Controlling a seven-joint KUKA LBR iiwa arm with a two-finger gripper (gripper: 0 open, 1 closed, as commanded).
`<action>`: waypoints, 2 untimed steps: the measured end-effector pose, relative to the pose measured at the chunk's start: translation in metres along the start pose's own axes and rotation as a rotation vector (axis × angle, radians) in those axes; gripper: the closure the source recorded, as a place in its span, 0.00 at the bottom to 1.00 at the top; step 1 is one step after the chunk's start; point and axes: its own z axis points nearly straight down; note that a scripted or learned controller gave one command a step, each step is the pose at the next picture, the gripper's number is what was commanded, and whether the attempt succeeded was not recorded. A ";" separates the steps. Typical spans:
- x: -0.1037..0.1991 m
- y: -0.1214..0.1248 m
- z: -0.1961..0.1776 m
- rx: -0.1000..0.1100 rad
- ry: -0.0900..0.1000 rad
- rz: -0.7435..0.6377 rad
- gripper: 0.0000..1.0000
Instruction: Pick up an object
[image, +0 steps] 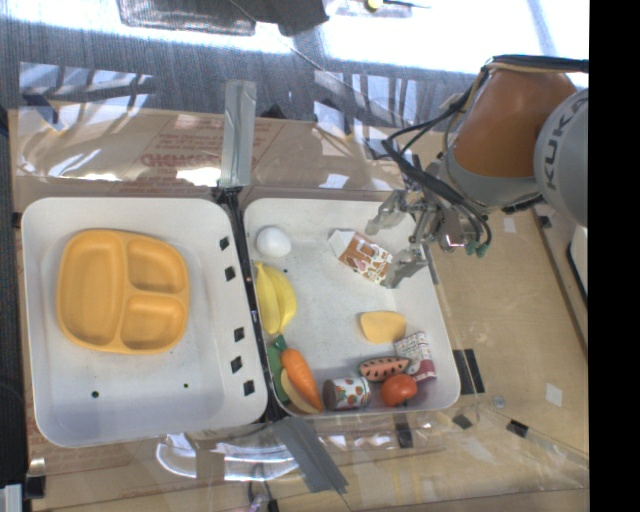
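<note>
Now my gripper (398, 240) hangs over the upper right corner of the right bin (330, 215), its two fingers spread apart with nothing between them. One fingertip sits just beside the small printed carton (360, 256), which lies tilted on the bin floor. Near the upper left corner rests a white egg (273, 242), with a banana (275, 298) below it. A carrot (300, 377), a small can (346, 393), a tomato (398, 389) and a yellow wedge (382, 326) crowd the lower part. An orange divided plate (122, 291) lies in the left bin (40, 400).
</note>
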 end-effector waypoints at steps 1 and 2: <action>0.030 -0.006 0.123 0.000 -0.003 -0.073 0.00; 0.046 -0.006 0.123 -0.002 -0.001 -0.462 0.00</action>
